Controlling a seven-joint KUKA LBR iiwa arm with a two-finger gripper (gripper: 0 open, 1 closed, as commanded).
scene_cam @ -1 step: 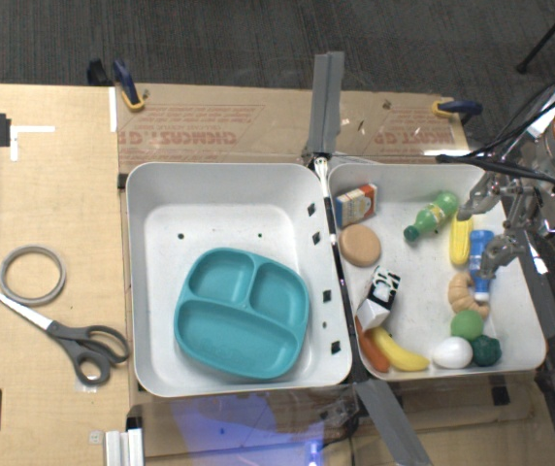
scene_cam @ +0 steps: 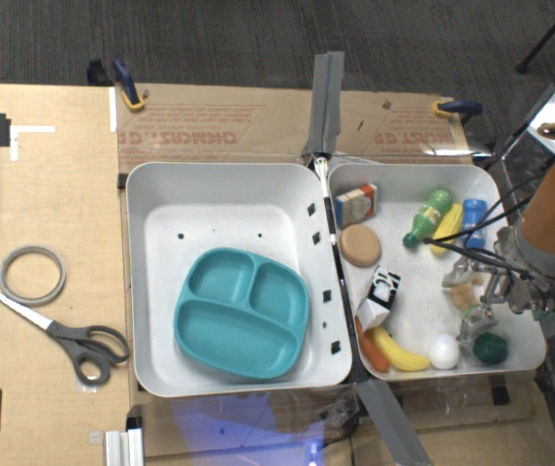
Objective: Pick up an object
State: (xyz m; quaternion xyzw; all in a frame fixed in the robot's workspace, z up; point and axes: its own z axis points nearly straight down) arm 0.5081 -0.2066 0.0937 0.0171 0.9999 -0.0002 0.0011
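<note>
- From the overhead camera view you see the arm reaching in from the right, its orange band at the frame's edge above the right bin [scene_cam: 415,372], wrist angled down and leftward.
- Your claw [scene_cam: 473,304] hangs low over the right side of that bin, metal fingers pointing down with a visible gap between them; nothing sits in that gap. Cables trail from the wrist across the bin's upper right.
- Just beside the claw lie a glossy white ball [scene_cam: 444,351] and a dark green rounded object [scene_cam: 491,348], both near the front wall.
- A smooth yellow banana [scene_cam: 399,351] curves along the front left corner, touching a red-orange piece [scene_cam: 373,351].
- Farther back you find a flat tan disc [scene_cam: 361,246], a small printed carton [scene_cam: 356,203], a black-and-white box [scene_cam: 381,290], a green bottle [scene_cam: 427,216], a yellow item [scene_cam: 446,227] and a blue block [scene_cam: 473,216].
- The left bin [scene_cam: 151,289] holds a teal divided plate [scene_cam: 244,312].
- On the tabletop [scene_cam: 45,163] to the left rest grey-handled scissors [scene_cam: 69,335] and a tape ring [scene_cam: 32,274].
</note>
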